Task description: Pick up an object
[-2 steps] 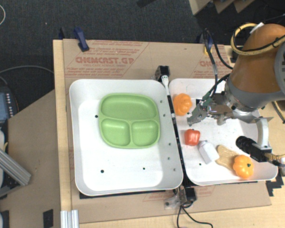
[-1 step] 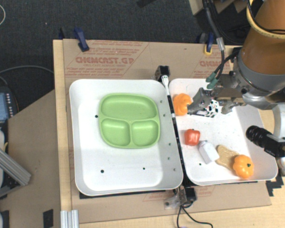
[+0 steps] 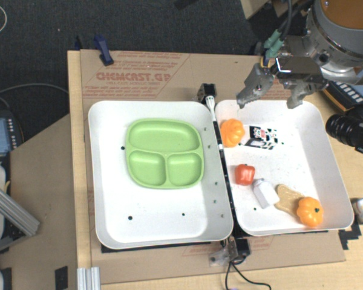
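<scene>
Two white bins sit side by side on your counter (image 3: 78, 162). Nearest you in the right bin (image 3: 327, 162), a small orange pumpkin (image 3: 309, 211) touches a tan wedge (image 3: 286, 197), with a white block (image 3: 265, 193) just beside it. Further back lie a red pepper (image 3: 245, 173), then an orange ball (image 3: 232, 132) against the bin's left wall and a black-and-white card (image 3: 261, 136) beside it. The left bin (image 3: 103, 162) holds a green divided plate (image 3: 165, 153). At the far edge of the right bin, your hand (image 3: 270, 96) hangs with its fingers (image 3: 249, 92) spread wide, holding nothing.
</scene>
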Tool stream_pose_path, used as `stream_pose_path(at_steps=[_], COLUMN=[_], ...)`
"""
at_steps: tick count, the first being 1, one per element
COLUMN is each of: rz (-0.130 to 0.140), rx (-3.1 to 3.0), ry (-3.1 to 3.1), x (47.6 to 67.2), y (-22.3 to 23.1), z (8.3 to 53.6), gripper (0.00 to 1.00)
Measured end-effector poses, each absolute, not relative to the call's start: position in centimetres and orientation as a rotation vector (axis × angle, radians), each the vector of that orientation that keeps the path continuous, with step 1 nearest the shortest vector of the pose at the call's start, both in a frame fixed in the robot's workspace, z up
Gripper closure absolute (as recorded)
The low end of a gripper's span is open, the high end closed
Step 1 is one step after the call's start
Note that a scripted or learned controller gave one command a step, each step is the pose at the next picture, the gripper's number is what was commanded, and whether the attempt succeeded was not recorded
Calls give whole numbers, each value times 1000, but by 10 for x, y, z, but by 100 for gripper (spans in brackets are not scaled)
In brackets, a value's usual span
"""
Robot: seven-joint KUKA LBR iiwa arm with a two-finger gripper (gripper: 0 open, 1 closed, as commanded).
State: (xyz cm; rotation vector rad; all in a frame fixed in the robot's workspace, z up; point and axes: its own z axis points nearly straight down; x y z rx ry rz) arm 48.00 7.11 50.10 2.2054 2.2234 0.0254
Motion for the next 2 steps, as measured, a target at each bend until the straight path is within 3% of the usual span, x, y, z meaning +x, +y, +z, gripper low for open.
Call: stream_pose_path(at_steps=[1, 2], rz=[6, 10], rx=[2212, 2216], ry=[2230, 2221], x=[479, 480], y=[140, 136], z=[495, 506], gripper=[0, 100])
